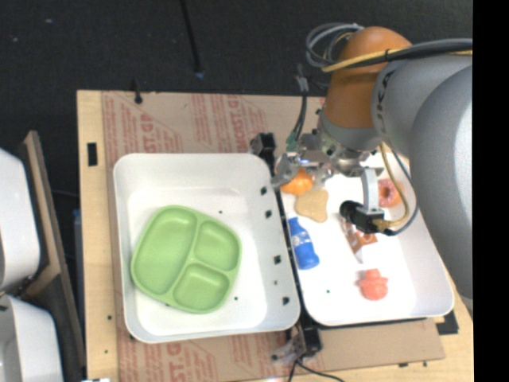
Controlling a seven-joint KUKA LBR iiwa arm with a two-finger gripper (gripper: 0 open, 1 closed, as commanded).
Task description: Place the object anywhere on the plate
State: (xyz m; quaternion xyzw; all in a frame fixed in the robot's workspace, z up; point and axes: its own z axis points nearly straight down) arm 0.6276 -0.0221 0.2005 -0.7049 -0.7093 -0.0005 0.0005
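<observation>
**Two bins, one arm over the toys**

Two shallow white bins sit side by side on a cardboard-covered bench. The left bin (127, 183) carries a green plate (186, 258) with three compartments, lying toward that bin's lower left. The right bin (413, 293) holds a scatter of small toys: an orange piece (297, 185) at the top left corner, a tan, cookie-like piece (312, 205) just below and touching it, a blue bottle-shaped toy (301, 243) along the left wall, a reddish-brown item (355, 237) near the middle, a pink piece (389, 192) by the arm's cables, and a coral-red toy (371, 284) lower down, well apart from the rest. The grey arm (429, 126), its orange band above the wrist, reaches in from the right and hangs over the top of the right bin. The gripper (306, 168) sits directly above the orange piece; whether its fingers are spread or closed cannot be told from this angle.
</observation>
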